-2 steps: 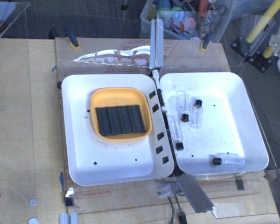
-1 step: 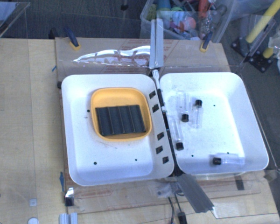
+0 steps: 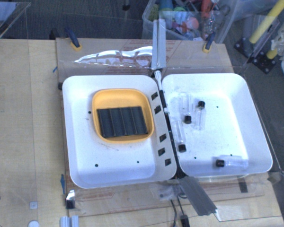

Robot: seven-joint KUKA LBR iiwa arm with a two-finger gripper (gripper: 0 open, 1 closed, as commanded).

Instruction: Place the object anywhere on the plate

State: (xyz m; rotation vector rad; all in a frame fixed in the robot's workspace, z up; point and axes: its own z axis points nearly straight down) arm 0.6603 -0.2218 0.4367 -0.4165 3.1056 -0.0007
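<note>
Block [image 3: 122,122], dark and ribbed: I judge this to be the task's object. It lies flat in the middle of the yellow plate [image 3: 120,94], and the plate sits in the left bin [image 3: 78,141]. On that reading, the placement already looks complete.

Camera view, handling:
- The block looks rigid and moderately light. This is a judgement from its flat slab shape and moulded grooves.
- The grooves run from near to far. Its matt surface should give fair friction.
- If I must take hold again, the grip should span the two long edges, across the ribs and near the middle. The plate's raised rim stands close to the left and right ends and leaves little room there.
- Breakage looks unlikely. Tipping off the rim is the main risk.

Camera view, gripper: I cannot tell whether my gripper is apart or together.

Camera view, count:
- Block: one.
- Plate: one.
- Bins: two, side by side.
- Clear vials [image 3: 232,163] with black caps: four as far as I can make out. All are in the right bin [image 3: 236,122], well apart from the plate.
</note>
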